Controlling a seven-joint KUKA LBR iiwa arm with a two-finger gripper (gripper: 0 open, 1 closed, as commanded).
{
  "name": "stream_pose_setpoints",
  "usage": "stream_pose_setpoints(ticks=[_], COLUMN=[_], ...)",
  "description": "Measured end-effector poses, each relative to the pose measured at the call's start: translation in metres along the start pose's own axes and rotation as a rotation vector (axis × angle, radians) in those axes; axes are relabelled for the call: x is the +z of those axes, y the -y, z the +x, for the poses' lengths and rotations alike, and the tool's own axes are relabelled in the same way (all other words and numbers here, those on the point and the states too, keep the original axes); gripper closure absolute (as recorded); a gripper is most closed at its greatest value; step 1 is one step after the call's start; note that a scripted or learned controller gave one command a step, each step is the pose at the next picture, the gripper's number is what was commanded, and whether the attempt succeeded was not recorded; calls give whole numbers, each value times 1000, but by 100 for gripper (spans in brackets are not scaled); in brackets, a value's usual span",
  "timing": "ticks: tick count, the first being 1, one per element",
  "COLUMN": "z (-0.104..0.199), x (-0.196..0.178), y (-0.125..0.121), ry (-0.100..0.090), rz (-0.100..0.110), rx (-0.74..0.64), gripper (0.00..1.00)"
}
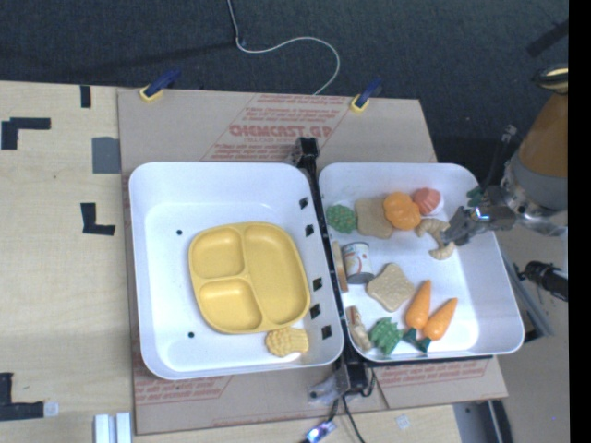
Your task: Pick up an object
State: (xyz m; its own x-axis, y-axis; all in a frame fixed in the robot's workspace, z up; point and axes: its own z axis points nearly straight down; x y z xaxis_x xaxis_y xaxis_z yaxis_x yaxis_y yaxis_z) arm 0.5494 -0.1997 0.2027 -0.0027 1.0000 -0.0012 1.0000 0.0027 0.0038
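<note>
My gripper (452, 233) hangs low over the right side of the right bin (492, 289), reaching in from the right. Just under and left of its tip lies a small beige toy (434, 231). Further left are an orange fruit (402, 210), a pink piece (426, 198) and a tan slice (372, 218). Lower in the bin lie a bread slice (390, 287) and two carrots (418, 305) (441, 317). I see nothing lifted off the bin floor.
The right bin also holds a green leafy toy (342, 218), a small can (355, 259) and a green broccoli piece (386, 336). In the left bin (157, 247) are a yellow divided plate (247, 277) and a corn cob (287, 341).
</note>
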Motion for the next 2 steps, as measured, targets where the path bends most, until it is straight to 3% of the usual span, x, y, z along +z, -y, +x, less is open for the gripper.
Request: stream_pose_setpoints(ticks=[1, 2], z=[1, 37], x=[-23, -14], y=[-1, -33], ry=[-1, -2], rz=[2, 4], rx=[1, -3], gripper=[100, 100])
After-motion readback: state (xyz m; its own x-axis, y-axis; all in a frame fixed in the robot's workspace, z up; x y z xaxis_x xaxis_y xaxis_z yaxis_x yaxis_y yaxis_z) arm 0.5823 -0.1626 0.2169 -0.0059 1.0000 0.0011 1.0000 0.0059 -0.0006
